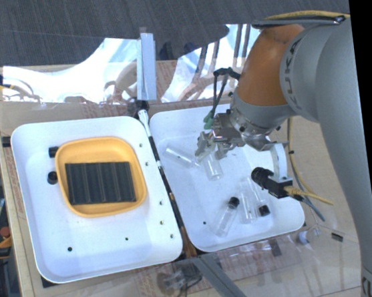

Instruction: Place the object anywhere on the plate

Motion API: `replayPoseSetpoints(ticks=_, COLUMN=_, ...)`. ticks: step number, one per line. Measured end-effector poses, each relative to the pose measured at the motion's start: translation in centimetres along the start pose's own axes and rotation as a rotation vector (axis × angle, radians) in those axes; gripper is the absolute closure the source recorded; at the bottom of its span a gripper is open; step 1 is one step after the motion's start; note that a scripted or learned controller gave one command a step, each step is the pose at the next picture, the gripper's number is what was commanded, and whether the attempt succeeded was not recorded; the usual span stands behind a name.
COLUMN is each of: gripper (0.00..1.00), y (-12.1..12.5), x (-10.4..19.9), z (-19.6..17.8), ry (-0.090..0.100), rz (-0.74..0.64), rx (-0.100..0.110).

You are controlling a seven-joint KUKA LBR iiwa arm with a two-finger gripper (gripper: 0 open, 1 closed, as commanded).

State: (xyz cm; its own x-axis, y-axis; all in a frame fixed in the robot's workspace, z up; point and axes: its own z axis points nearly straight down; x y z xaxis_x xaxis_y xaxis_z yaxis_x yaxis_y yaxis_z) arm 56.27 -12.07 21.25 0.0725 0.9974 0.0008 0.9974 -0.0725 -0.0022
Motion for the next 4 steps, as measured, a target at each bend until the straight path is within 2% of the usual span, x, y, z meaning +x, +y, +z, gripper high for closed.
replayPoseSetpoints(ticks=1, gripper=1.00, y=4.0, x=3.1, z=1.4, ry=-0.001, rz=-0.218, rx=-0.001)
replayPoseSetpoints(ticks=2, gripper=1.00, y=7.9, x=8.9, z=-1.9, ry=-0.001, rz=-0.319, rx=-0.001)
replayPoseSetpoints(ticks=3, gripper=1.00, y=4.5, x=17.2, z=2.1, ry=-0.001, rz=-0.638, rx=0.003)
replayPoseSetpoints(ticks=4, gripper=0.00, y=4.6, x=17.1, z=2.1, ry=-0.001, rz=-0.638, rx=0.003)
